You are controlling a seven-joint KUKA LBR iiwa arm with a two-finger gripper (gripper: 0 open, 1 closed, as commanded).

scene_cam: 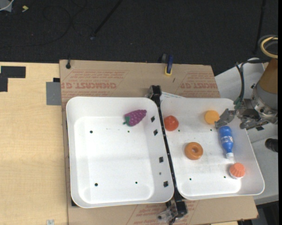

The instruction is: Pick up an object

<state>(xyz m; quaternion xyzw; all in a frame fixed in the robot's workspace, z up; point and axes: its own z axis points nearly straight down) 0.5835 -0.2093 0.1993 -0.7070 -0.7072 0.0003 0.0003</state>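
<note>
Nearest the lens, the right bin holds the blue bottle, its long axis running almost straight down the view, cap toward the camera. Hand hovers just above its far end, fingers spread, clamped on nothing. White cap, glossy blue body.

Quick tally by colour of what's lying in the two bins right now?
Purple: 1, the grape bunch
Red: 1, the tomato
Orange: 3, the small fruit, the donut, the capped piece
Blue: 1, the bottle
Total: 6
</note>
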